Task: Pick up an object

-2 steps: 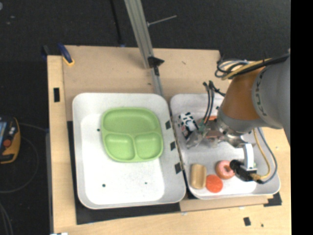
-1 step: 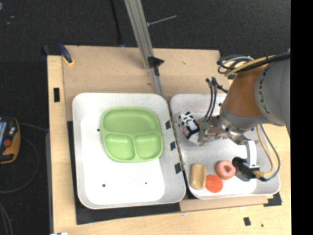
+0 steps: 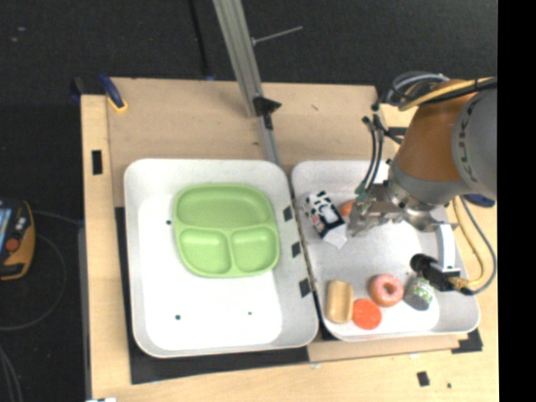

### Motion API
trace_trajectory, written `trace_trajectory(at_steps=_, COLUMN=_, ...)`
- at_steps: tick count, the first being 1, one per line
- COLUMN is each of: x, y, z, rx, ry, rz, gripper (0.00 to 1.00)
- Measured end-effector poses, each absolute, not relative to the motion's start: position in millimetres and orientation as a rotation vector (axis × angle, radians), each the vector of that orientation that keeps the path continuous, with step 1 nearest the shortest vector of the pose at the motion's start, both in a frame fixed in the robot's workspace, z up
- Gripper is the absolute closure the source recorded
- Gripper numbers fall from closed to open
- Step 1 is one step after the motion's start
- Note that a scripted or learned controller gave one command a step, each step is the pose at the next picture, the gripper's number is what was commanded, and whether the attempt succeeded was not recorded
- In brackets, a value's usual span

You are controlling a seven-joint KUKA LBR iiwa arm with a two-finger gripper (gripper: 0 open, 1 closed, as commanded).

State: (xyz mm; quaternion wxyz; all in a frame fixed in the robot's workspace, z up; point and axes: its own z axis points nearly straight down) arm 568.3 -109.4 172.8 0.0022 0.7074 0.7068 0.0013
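Observation:
My gripper [image 3: 362, 219] hangs low over the upper middle of the right bin [image 3: 381, 254], its metal fingers pointing down. Just to its left lie a black-and-white toy [image 3: 317, 209] and a small orange piece [image 3: 345, 211] partly hidden by the fingers, with a white scrap [image 3: 334, 236] below them. Along the bin's front lie a tan cylinder [image 3: 337, 301], a red-orange ball [image 3: 366, 314], a pink donut [image 3: 386, 289] and a small green-and-grey object [image 3: 419, 295]. Nothing shows clearly between the fingers.
The left bin [image 3: 151, 308] holds a green divided plate [image 3: 226, 229]. A metal pole [image 3: 243, 57] slants across the bench behind the bins. The arm's orange band [image 3: 431, 141] and cables [image 3: 469, 258] hang over the right bin's right side.

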Motion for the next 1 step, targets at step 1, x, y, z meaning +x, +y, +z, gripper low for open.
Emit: trace_trajectory(at_steps=1, x=567.8, y=-107.7, z=237.1, rx=2.213, ry=2.219, rz=0.008, gripper=1.00)
